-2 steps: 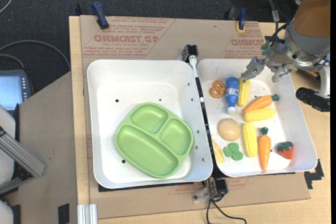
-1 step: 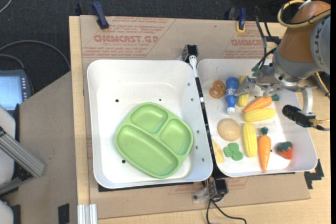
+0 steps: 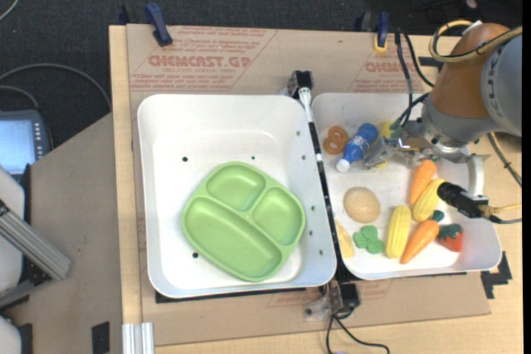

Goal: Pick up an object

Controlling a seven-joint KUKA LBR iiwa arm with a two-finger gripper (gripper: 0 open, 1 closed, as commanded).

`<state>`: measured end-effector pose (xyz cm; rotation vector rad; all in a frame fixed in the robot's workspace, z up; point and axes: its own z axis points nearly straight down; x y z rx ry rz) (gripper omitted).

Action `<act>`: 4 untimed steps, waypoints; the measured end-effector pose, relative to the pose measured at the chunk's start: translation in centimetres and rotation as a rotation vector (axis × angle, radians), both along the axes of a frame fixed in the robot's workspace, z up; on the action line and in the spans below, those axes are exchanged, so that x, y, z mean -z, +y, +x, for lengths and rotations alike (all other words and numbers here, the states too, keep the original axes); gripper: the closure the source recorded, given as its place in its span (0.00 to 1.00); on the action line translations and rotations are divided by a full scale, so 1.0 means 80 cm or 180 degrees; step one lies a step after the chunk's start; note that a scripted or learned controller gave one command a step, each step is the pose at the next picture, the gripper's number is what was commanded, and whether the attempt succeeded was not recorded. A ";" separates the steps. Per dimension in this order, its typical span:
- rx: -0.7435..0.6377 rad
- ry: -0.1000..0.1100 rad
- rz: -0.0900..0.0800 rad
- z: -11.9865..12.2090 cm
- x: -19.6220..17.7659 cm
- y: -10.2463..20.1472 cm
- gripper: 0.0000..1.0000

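The right bin holds several toy foods. A blue bottle and an orange ring lie at its far left. A beige egg-shaped piece sits mid-bin, with a corn cob, two carrots, a yellow piece, green broccoli and a red piece around it. My gripper is low in the bin's far part, just right of the blue bottle. The wrist hides what lies under it.
The left bin holds a green divided plate. A black clamp sits at the far end of the wall between the bins. Cables run along the right bin's right side. Cardboard bench surrounds both bins.
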<state>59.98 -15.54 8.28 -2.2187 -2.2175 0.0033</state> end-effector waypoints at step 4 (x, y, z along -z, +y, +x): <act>-0.0028 -0.0045 0.0003 0.033 -0.136 0.181 1.00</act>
